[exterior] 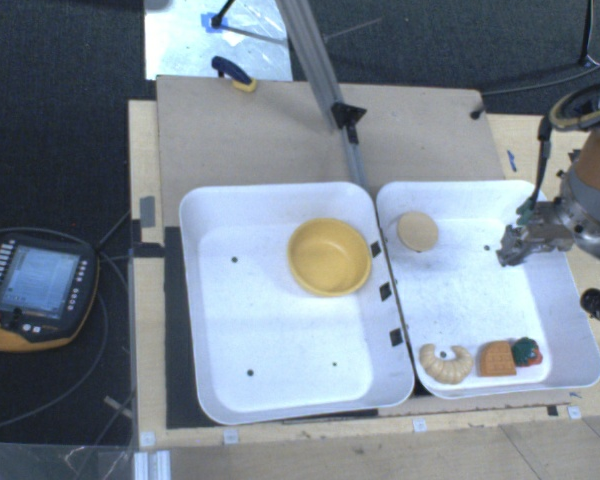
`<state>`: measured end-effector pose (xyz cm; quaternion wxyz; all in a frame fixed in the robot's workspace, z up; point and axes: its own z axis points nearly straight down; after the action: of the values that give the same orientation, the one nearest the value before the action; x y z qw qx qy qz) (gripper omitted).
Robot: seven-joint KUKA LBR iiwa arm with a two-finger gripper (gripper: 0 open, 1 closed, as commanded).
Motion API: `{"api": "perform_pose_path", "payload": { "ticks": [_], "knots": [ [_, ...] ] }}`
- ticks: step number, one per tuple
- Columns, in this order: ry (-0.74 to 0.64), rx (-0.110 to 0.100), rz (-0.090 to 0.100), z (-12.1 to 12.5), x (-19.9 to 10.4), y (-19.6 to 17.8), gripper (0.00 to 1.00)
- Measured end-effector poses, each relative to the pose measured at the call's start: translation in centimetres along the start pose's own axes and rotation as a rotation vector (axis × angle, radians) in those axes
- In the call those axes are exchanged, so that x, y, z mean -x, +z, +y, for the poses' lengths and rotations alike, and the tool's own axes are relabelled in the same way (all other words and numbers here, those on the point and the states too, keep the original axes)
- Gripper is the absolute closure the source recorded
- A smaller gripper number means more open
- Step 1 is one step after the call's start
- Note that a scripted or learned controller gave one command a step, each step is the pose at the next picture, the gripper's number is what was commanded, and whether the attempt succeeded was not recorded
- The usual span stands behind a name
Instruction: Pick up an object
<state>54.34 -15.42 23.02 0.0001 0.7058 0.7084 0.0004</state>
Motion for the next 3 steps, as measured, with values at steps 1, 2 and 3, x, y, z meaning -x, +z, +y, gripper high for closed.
{"api": "perform_pose_path", "payload": {
  "ticks": [1, 2, 3],
  "knots": [
    [-0.002, 0.0, 0.001, 0.0, -5.7, 0.8, 1.0],
    [-0.002, -0.001, 0.001, -1.2, -11.5, 1.2, 1.0],
    [-0.001, 0.0, 0.001, -1.6, -16.3, 1.9, 1.0]
  ]
}}
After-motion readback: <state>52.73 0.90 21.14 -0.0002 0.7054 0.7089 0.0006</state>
